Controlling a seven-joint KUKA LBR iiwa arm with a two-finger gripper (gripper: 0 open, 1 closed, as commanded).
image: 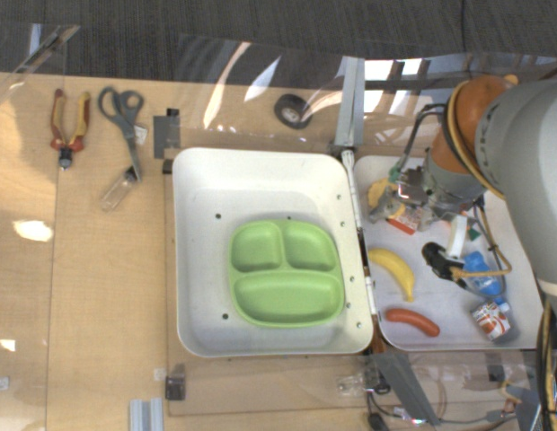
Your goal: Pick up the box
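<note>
— Wooden table (81,268) under a clear sheet, two white bins side by side. What is in the left bin (198,241)?

— A green divided plate (286,272), lying flat near its middle, nothing else that I can make out.

— And the right bin (521,326)?

— Crowded. A banana (395,272) near its left wall, a red sausage (412,321) by the near edge, a blue packet (481,268) and a small can (491,320) toward the right side, a black item (437,257) in between.

— Where is the box?

— A small box (402,218) with orange and white on it lies in the far left corner of the right bin, just beside a yellow piece (378,192). I judge that to be the one, though it is small and partly covered.

— And the arm?

— The gripper (422,197) is down over that same corner, right above the box. The wrist hides the jaws; whether they are open or closed I cannot tell, and I see nothing held.

— So which step is this?

— The reach or the grasp itself, by my reading. Next it needs the jaws to straddle the box alone, clear of the yellow piece and the bin wall, then a straight lift.

— Beyond the bins?

— Pliers (67,126) and scissors (126,124) near the table's far left corner, a tape roll (293,109) by the far edge.
</note>
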